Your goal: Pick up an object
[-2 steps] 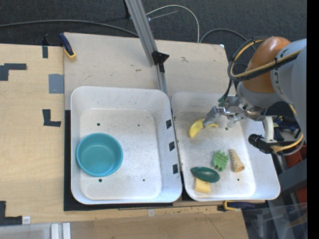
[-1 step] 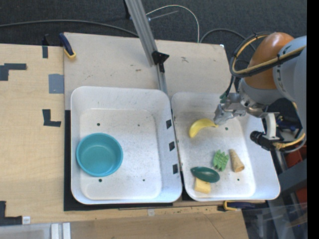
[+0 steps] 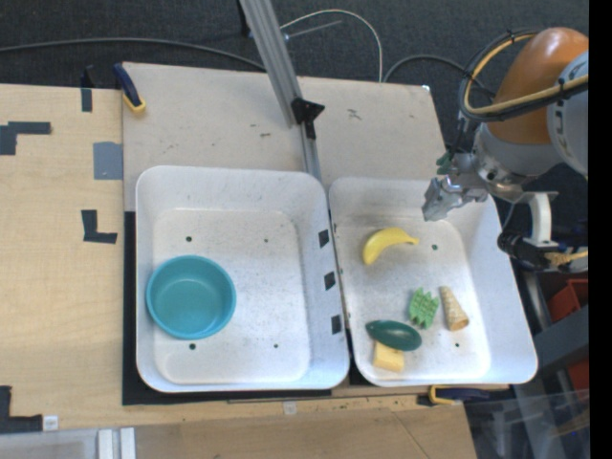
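Hanging over the upper right corner of the right bin (image 3: pixel 478 256), the pincer (image 3: pixel 442 202) points down toward the bin's rim, and nothing sits between its fingers; they look drawn close together, though the grey metal blurs into the wrist block behind it, so the tips are hard to separate. Above it the grey arm (image 3: pixel 535 103) with its orange band runs off the picture's right side, so the upper links are cut off.

Taking the right bin as the landmark: the yellow banana (image 3: pixel 387 245) lies in its upper middle, below and left of the pincer and well apart from it. Lower down, toward the bin's centre right, a small green ridged piece (image 3: pixel 423 306) rests just beside a tan cone-shaped piece (image 3: pixel 453 308); what either one is cannot be made out. Near the bin's lower edge a dark green oval thing (image 3: pixel 393 334) overlaps a yellow block (image 3: pixel 388 358), hiding the block's upper part.

Left of the right bin, touching it along one side, stands the left bin (image 3: pixel 229 199) with a teal bowl (image 3: pixel 190 296) in its lower left. A grey metal pole (image 3: pixel 277 55) slants across the bench above the seam between the bins.
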Motion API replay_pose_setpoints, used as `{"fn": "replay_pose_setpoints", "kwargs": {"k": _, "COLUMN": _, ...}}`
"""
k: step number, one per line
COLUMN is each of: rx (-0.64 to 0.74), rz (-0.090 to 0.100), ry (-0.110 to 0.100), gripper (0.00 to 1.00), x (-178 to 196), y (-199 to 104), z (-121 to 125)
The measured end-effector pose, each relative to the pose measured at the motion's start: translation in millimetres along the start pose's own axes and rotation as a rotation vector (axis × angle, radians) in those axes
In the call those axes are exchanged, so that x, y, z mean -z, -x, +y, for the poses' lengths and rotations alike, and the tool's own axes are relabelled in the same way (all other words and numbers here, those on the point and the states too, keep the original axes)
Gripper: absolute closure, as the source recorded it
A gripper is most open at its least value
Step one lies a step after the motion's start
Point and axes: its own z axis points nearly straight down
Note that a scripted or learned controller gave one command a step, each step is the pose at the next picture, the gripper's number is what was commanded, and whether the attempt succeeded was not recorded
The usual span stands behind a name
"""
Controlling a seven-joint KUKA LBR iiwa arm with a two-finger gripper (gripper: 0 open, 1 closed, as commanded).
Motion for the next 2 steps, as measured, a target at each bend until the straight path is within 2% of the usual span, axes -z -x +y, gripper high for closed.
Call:
{"fn": "replay_pose_setpoints", "kwargs": {"k": 1, "rx": 0.000, "rz": 0.000, "ry": 0.000, "gripper": 1.00, "x": 46.1, "y": -0.2, "z": 1.4}}
{"fn": "replay_pose_setpoints", "kwargs": {"k": 2, "rx": 0.002, "rz": 0.002, "ry": -0.007, "gripper": 1.00, "x": 40.3, "y": -43.8, "z": -13.9}}
